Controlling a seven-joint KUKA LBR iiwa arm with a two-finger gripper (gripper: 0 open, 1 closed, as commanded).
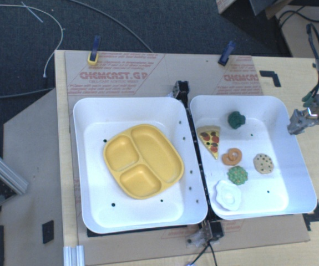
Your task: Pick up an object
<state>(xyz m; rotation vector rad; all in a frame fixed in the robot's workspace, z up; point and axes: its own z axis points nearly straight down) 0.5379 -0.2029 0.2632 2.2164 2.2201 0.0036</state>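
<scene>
— Cables (203, 243) and a black clamp sit at the near edge of the bench, right below the seam between the two bins. What's just above them?

— Taking the right bin (298, 165) as the landmark: a white fried-egg toy (228, 195) lies in its near-left corner, touching the wall there. Just behind the egg is a light green broccoli piece (237, 175), and behind that an orange ring, a small donut (232, 156).

— And the rest of that bin?

— A pizza slice (209, 139) lies along its left wall, point toward the near side. A dark green broccoli (236, 119) sits toward the far wall, near the middle. A chocolate-chip cookie (263, 163) rests right of the donut, well apart from the wall.

— Where's the arm?

— The gripper (302, 121) is at the right bin's far-right rim, over the edge and not over any toy. Nothing shows between its fingers; whether they stand wide or narrow I cannot tell, it's too small and blurred.

— The other side?

— Left of the right bin, the left bin (87, 126) holds a yellow divided tray (143, 160), three compartments, turned at an angle. Behind both bins, two blue clamps (95, 50) pin cardboard sheeting (120, 76) to the bench.
</scene>
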